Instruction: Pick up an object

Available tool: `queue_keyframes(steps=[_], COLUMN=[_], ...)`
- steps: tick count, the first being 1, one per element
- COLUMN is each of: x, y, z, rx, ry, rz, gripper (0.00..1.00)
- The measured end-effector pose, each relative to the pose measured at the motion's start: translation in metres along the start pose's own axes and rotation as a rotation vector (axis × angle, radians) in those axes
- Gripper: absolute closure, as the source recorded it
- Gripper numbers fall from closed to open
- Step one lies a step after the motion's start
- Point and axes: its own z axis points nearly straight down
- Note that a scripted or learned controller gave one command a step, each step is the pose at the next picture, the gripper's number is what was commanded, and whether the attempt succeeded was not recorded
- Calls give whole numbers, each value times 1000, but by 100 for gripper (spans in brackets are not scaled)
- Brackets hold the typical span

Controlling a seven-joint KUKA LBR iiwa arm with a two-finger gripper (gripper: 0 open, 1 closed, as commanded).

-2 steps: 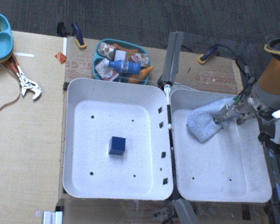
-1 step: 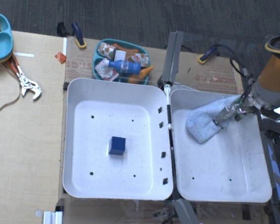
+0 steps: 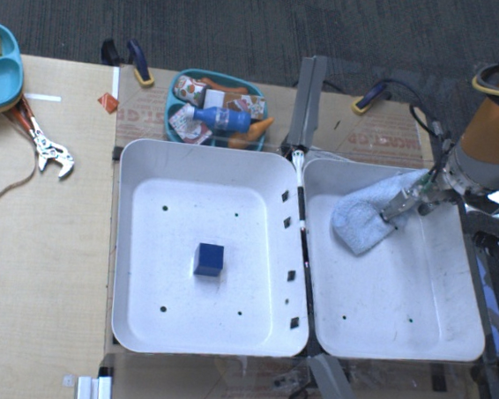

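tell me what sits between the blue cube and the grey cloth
In the camera view, between the blue cube and grey cloth: bare bin floor and the bins' meeting rims.

Fixed overhead camera slants down on both bins.

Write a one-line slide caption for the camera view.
KUKA arm's pincer at a grey cloth in the right bin; a blue cube sits in the left bin.

cube in left bin | cloth in right bin | bowl behind left bin
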Motion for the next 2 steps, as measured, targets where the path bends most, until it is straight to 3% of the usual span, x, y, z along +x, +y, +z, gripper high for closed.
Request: queue_keyframes(steps=[1, 2], x=[-1, 60], y=[2, 18], z=[-11, -98], rx=[-9, -11], ry=[-10, -17], rz=[-1, -309], gripper=[100, 100])
